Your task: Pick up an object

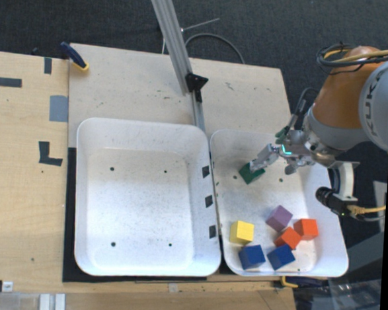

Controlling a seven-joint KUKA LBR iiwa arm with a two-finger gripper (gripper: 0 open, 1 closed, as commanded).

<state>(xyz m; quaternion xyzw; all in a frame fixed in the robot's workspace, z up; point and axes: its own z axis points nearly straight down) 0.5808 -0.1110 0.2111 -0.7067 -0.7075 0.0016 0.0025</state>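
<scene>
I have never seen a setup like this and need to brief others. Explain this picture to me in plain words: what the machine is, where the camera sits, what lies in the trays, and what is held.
The camera is fixed above a bench, looking down at a slant. The grey and orange shape at right is a robot arm, moved by a program. At its tip is a two-finger gripper, over the right bin. A green block sits at the fingertips; whether it is truly gripped cannot be told. In the same bin lie a yellow cube, a purple cube, two orange cubes and two blue cubes. Beside it is the left bin.
</scene>
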